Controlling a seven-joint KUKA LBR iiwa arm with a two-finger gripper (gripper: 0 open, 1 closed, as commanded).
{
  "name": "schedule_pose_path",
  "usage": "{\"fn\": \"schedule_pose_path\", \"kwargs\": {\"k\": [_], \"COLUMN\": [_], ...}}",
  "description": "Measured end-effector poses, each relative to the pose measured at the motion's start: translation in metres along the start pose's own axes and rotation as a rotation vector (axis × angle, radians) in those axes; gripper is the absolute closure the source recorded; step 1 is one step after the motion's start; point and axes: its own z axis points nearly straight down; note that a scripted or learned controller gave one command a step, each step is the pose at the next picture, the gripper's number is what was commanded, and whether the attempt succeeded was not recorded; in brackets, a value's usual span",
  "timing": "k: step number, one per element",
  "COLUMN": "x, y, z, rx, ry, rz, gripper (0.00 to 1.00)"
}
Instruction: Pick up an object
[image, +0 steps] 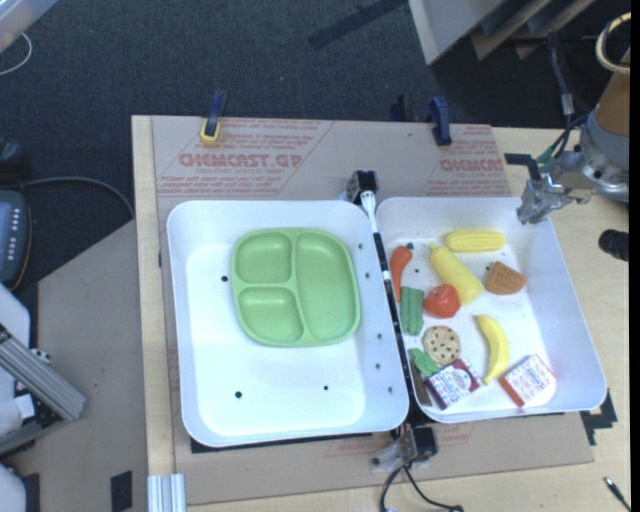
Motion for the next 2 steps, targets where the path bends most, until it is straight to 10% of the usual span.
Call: {"fn": "schedule_pose_path", "kwargs": {"k": [2], "x": [0.049], "y": [0.004], "z": [-0.011], "rx": [0.01], "ry": [0.004], "rz": [-0.002], "gripper": [1.0]}}
